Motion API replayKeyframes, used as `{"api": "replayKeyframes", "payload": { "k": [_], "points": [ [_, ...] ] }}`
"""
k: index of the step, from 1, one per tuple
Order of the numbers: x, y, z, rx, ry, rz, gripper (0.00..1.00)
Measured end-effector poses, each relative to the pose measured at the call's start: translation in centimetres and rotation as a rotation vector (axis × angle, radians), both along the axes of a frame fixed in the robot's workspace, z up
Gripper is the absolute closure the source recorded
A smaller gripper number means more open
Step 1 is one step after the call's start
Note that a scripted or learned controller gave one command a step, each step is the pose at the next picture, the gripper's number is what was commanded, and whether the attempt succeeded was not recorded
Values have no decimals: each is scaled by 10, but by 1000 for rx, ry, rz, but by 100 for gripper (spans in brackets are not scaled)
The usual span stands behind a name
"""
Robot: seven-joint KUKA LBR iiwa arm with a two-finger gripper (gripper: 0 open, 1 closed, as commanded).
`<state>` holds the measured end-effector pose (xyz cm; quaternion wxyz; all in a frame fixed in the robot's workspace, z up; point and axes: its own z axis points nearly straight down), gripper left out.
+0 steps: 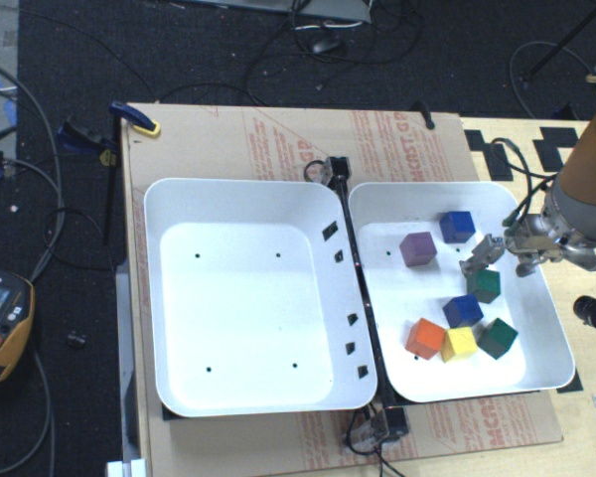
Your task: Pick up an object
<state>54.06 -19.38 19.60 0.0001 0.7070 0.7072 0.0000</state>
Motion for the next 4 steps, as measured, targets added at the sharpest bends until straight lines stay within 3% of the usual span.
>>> {"api": "replayKeyframes", "payload": {
  "k": [1, 2, 3, 4],
  "points": [
    [55, -2, -113, 3, 8, 1, 0],
    [39, -5, -108, 0, 0, -70, 0],
    [105, 16, -109, 0, 6, -4, 0],
    [107, 19, -110, 1, 9, -3, 0]
  ]
}}
